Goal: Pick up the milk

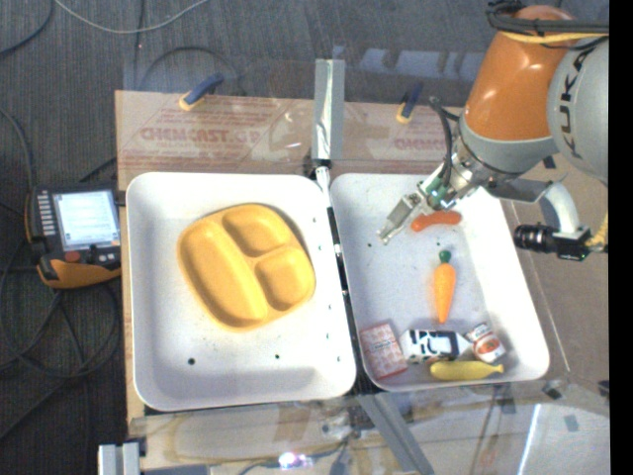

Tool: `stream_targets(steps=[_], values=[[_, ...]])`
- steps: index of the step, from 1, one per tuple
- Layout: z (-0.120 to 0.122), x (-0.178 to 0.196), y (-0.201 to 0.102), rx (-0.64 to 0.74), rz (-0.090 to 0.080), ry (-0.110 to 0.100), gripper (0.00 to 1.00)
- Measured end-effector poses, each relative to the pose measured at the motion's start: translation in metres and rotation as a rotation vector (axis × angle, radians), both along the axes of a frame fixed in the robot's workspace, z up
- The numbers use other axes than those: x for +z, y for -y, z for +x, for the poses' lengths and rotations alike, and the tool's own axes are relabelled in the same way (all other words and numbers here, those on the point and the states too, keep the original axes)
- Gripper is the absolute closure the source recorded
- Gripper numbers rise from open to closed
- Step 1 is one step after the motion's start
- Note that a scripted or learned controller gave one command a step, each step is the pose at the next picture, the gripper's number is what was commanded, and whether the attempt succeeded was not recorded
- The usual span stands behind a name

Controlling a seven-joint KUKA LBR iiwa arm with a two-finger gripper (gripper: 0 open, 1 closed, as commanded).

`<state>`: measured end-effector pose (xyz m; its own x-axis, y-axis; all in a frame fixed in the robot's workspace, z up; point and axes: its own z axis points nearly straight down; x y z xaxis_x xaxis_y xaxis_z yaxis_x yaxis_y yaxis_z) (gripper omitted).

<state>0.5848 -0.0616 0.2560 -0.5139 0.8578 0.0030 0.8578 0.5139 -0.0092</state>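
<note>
The milk (432, 344) is a small white carton with black patches. It lies on its side near the front edge of the right bin (514, 265), between a pink packet and a small can. My gripper (396, 222) hangs over the back left part of that bin, well behind the milk, with its slim fingers pointing down and to the left. It is open with nothing between the fingers. A red sausage-shaped piece (436, 221) lies just to its right.
A carrot (444, 286) lies mid-bin between gripper and milk. A pink packet (381, 349), a red-white can (487, 343) and a banana (466, 370) crowd the milk. The left bin (158, 344) holds a yellow divided tray (247, 263). A handheld screen (81, 221) sits off the bench at left.
</note>
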Motion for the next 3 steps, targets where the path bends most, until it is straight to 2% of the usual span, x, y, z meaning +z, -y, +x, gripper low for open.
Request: stream_targets(steps=[1,2,3], values=[[-0.025,-0.154,0.047,-0.082,0.001,-0.001,0.0],[-0.046,-0.077,0.029,-0.386,-0.003,-0.001,0.0],[-0.055,-0.167,0.042,-0.396,0.002,0.016,0.0]])
